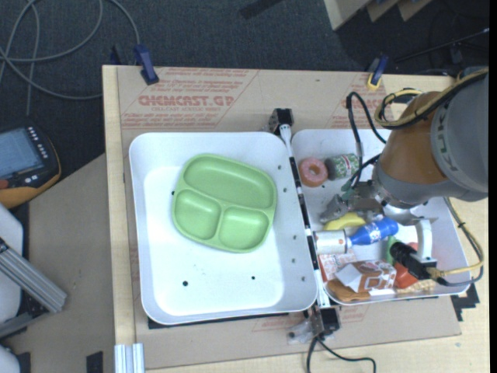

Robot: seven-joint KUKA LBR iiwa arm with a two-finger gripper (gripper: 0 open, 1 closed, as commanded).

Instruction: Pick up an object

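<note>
I hang over the right bin [458, 231] with my gripper [359, 200] low among the clutter, its state impossible to tell here, so I should settle squarely on 1 object, likely the yellow banana [344, 221] beside the blue bottle [371, 233], before lifting.

**A robot lab**

This looks like a lab for testing robots. A big grey and orange robot arm [435, 150] reaches over two white bins [155, 231]. Clamps [144, 63] hold the board. Cables [46, 22] lie on the carpet.
</note>
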